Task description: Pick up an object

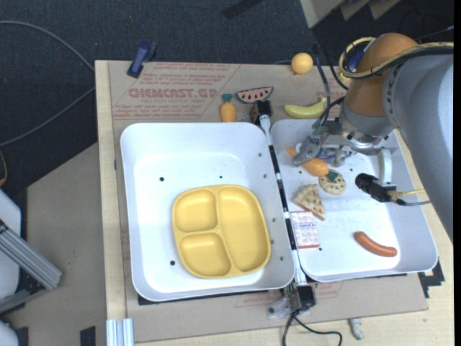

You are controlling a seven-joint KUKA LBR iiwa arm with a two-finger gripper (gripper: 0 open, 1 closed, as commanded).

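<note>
A cardboard-covered bench (180, 92) on dark floor bears two white bins. Taking the right bin (403, 254) as landmark, the gripper (322, 150) hangs over its far left corner, its fingertips blurred against the arm, so their spread cannot be told. An orange toy (315, 167) lies just beneath; a cookie (333, 184), sandwich wedge (310, 201) and sausage (374, 244) lie nearer. The left bin (144, 164) holds a yellow tray (220, 231).

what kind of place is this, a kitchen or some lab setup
Most likely a robot lab bench, not a kitchen: a grey arm reaches over two white bins, the food, such as the banana and sausage, looks like toys, and cables trail over dark carpet.
</note>
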